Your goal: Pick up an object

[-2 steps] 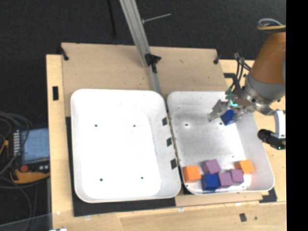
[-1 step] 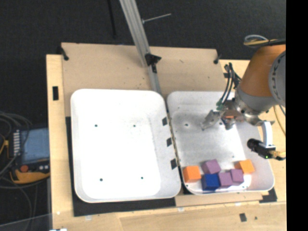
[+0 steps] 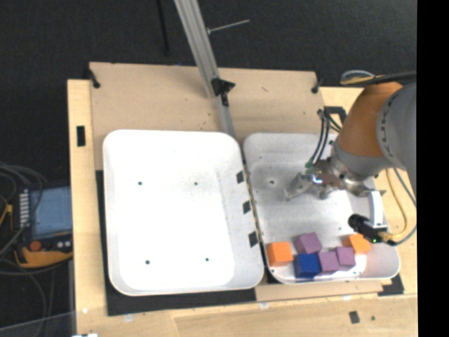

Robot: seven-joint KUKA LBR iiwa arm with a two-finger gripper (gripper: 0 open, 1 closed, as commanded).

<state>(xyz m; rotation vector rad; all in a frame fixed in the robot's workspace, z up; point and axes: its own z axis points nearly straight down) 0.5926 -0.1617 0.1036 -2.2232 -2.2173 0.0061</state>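
Observation:
Several small blocks lie along the near edge of the right bin (image 3: 280, 153): an orange block (image 3: 280, 253), a purple block (image 3: 307, 243), a blue block (image 3: 306, 265), two more purple blocks (image 3: 328, 261) (image 3: 345, 256) and a second orange block (image 3: 360, 242). My gripper (image 3: 310, 187) hangs over the bare middle of the right bin, well behind the blocks. Its fingers stand apart, open, with nothing between them. The orange-banded wrist (image 3: 361, 128) covers the bin's far right corner.
The left bin (image 3: 175, 209) lies beside the right one, with a raised rim between them. A slanted metal rail (image 3: 200, 41) rises behind the bins. A black cable and connector (image 3: 365, 227) hang at the right bin's right side.

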